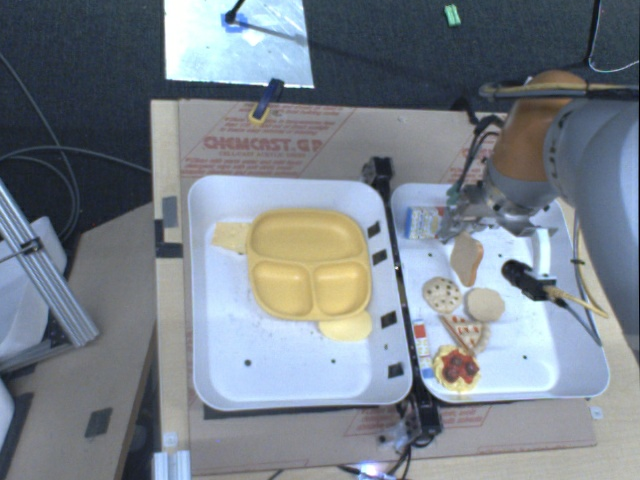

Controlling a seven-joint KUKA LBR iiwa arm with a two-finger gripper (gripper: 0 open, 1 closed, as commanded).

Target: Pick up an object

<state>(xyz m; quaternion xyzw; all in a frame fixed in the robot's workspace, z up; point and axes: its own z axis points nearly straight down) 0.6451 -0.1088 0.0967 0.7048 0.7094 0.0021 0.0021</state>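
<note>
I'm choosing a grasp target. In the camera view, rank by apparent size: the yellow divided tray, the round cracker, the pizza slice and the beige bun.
1. Yellow divided tray, by far the largest.
2. Pizza slice.
3. Round cracker and beige bun look about alike; I won't rank them.

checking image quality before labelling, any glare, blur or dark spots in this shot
Camera view: strong glare on the shiny sheet at the top; the white bins are evenly lit with soft shadows; the arm at right is close and blurred; the gripper is dark, its detail lost; the small food items such as the bread slice look soft but recognisable.
</note>
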